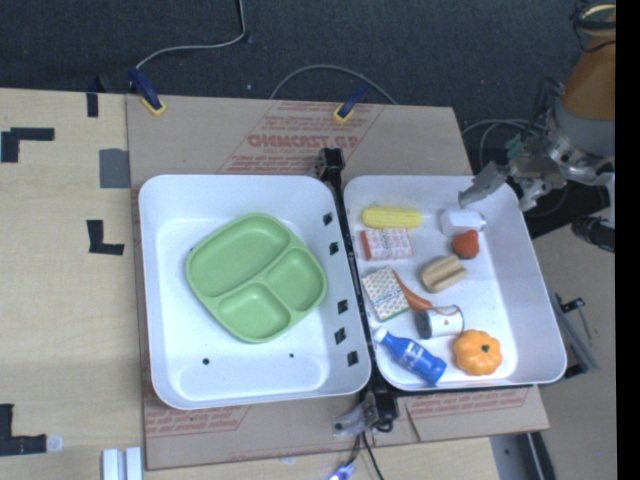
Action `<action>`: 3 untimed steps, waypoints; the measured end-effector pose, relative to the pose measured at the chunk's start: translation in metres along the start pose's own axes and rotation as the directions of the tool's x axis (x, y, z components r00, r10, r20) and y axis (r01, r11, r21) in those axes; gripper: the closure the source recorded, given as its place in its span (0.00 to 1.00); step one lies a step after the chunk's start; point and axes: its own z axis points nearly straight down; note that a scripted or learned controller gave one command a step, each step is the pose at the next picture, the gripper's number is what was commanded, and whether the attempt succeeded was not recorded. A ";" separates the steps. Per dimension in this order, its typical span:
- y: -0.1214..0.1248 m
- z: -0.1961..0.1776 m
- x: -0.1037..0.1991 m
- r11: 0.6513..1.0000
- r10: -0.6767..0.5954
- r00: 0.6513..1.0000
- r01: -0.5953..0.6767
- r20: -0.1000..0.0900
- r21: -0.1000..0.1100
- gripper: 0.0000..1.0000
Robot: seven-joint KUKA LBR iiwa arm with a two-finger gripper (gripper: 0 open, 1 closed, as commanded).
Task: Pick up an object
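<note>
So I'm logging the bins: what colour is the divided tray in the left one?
Light green; the divided tray shows plainly in the camera view.

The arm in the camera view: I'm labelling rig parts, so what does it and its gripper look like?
The arm is grey with a rounded orange band above the wrist. Dark cables run beside the wrist. Its metallic grey gripper has a grey finger and a pale, whitish tip over the right bin.

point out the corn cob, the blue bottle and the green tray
corn cob (pixel 391 217): camera view, middle of the yellow cob, right bin.
blue bottle (pixel 414 358): camera view, middle of the bottle body, right bin.
green tray (pixel 257 277): camera view, ridge between its compartments, left bin.
</note>
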 end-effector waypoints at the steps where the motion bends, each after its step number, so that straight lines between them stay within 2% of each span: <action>1: -0.024 0.137 -0.015 1.000 0.000 1.000 0.000 -0.001 0.002 0.00; 2: 0.026 0.150 0.016 1.000 0.002 1.000 -0.002 0.000 0.004 0.00; 3: -0.009 0.149 0.034 1.000 0.000 1.000 0.000 0.004 -0.009 0.00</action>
